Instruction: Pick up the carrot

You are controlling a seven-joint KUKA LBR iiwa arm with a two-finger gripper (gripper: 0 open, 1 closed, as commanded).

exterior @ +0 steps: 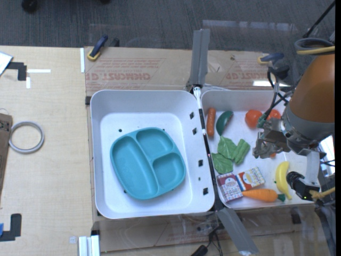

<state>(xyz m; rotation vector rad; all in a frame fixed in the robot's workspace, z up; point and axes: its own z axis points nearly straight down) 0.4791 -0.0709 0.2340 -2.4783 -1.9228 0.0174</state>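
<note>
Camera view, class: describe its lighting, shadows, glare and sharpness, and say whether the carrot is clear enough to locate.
Camera view: lighting is even and soft, with faint shadows under the teal plate; mild glare washes out the white bin walls; focus is fairly sharp on the carrot, lying apart from the gripper, which looks dark and slightly blurred.

The carrot (260, 195) lies at six o'clock in the right bin (234, 96), below the hand (265, 147).
</note>
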